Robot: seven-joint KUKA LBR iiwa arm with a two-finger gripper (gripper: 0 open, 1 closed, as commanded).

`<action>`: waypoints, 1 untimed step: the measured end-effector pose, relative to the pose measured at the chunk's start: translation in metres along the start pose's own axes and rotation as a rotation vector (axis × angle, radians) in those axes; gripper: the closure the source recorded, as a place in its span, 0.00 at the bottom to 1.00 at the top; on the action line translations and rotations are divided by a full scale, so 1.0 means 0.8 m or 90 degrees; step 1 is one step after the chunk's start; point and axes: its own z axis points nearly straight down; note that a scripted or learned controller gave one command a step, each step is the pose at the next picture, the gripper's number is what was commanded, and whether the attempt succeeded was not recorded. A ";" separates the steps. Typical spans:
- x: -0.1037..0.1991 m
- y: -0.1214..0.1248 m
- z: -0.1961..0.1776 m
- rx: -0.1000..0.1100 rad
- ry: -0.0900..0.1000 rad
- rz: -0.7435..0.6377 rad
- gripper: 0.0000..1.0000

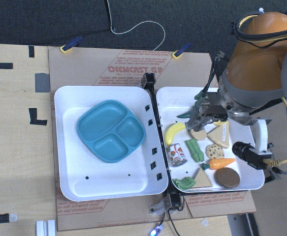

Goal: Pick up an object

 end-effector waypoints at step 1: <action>0.083 0.001 -0.090 -0.002 0.002 -0.006 1.00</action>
